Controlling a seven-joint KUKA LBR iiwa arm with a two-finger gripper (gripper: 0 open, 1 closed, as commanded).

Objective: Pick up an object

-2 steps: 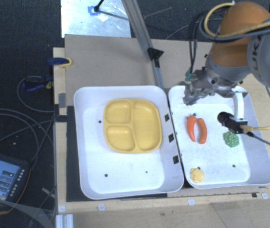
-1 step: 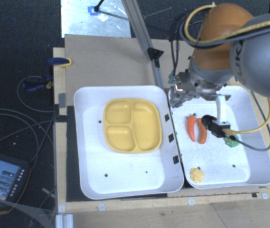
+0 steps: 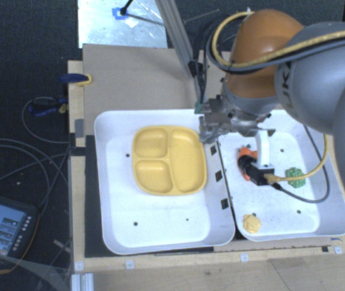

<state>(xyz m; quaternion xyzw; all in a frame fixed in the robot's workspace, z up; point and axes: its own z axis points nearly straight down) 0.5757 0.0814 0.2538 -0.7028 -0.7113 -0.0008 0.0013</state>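
We see the arm (image 3: 324,77) reach in from the right, high over the right bin (image 3: 337,220). It bends down at the orange band (image 3: 260,38). The gripper (image 3: 210,132) points down at the far end of the wall between the two bins. It hangs just beside the far right corner of the yellow plate (image 3: 167,160). We cannot tell if the gripper is spread or pressed together.

Closest to us in the right bin, a small yellow toy (image 3: 251,224) lies near the front edge, not far from the wall between the bins. There is bare white floor to its right. Farther back, a green toy (image 3: 294,177) lies more to the right side. Farther still, a small orange thing (image 3: 243,156) peeks out under the arm, and we cannot tell what it is.

In the left bin (image 3: 108,223), the near half is bare white, with lots of room. The plate lies flat in the far half and has three dips. Its right edge is close to the wall between the bins, and there is some room on its left.

Behind the bins, the brown bench (image 3: 136,77) is flat. A blue clamp (image 3: 75,77) sits on its far left edge.
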